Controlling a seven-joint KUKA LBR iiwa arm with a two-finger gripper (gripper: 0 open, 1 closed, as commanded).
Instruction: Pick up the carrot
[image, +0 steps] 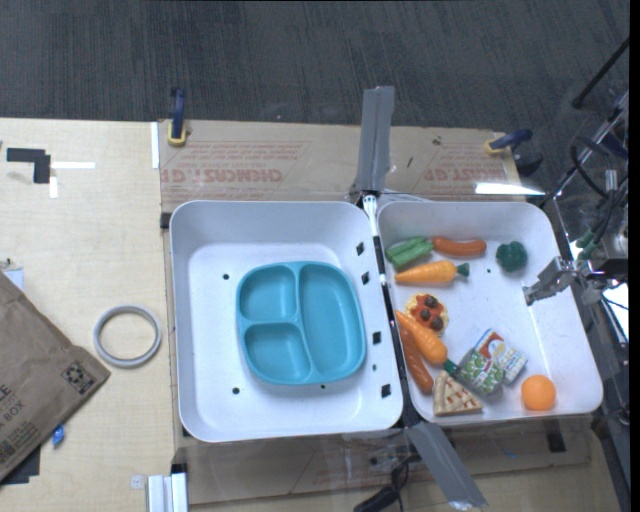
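Red print is seen upside down on the cardboard sheet (300, 165) behind the two bins, approx. "CHEMC..." w/ a smaller line under it, too small to be made out. The letters "BOX" are read on the brown paper bag (35, 385) at bottom left, w/ a small square code printed nearby. Print on the snack packet (490, 362) is blurred, not legible.

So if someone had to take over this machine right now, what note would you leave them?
End effector: over the right bin's right side, nothing seen in it; open or shut unclear.
Carrot: lying in the right bin's upper left, below the green pepper and sausage. A second carrot lies lower, by the left wall.
Done: nothing lifted.
Left: reach a carrot, grip, lift.
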